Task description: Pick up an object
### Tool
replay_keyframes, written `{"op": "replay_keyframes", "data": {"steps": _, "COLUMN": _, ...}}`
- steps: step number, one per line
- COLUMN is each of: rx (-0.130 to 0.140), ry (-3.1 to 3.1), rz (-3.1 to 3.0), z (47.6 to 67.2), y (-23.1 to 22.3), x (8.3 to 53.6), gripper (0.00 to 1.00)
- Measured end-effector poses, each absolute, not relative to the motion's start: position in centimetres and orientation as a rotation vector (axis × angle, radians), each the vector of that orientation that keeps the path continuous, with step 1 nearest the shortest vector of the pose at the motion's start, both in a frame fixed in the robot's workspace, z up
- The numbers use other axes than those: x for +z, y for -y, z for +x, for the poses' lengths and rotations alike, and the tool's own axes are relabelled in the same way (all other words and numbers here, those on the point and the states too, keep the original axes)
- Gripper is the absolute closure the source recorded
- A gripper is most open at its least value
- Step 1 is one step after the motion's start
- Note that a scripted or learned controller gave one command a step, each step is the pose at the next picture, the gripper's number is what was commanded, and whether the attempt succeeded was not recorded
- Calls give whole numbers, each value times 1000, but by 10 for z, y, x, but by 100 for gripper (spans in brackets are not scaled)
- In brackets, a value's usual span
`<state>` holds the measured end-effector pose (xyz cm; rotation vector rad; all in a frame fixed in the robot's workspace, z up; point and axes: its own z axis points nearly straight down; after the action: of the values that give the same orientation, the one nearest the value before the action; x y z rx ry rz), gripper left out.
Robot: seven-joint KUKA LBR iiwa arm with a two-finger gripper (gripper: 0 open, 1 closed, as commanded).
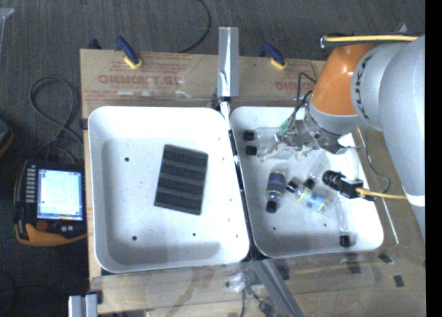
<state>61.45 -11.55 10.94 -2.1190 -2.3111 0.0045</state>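
Nearest to me, a small black piece (344, 240) is sitting in the near right corner of the right bin (304, 247). A little further in, a small dark bottle (275, 190) is lying on its side in that bin's left half, and a clear, bluish bit (315, 202) is lying just to its right. Across the divide, a black ribbed pad (181, 178) is lying flat, slightly turned, near the middle of the left bin (124, 220). Further back, the gripper (291, 136) is hanging low over the far part of the right bin, above what might be a clear wrapper, though it is too blurred to say. I cannot tell whether the gripper is clenched or released. Two small black pieces (248, 134) are resting by the far left wall. Beyond the bins, two blue clamps (128, 50) are gripping the bench's back edge.
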Motion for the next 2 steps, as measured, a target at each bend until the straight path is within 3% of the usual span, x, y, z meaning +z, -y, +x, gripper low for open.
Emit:
{"op": "replay_keyframes", "data": {"steps": 1, "rx": 38, "ry": 2338, "rz": -2045, "z": 660, "y": 115, "x": 87, "gripper": 0}}
{"op": "replay_keyframes", "data": {"steps": 2, "rx": 42, "ry": 2345, "rz": -2049, "z": 661, "y": 117, "x": 98, "gripper": 100}}
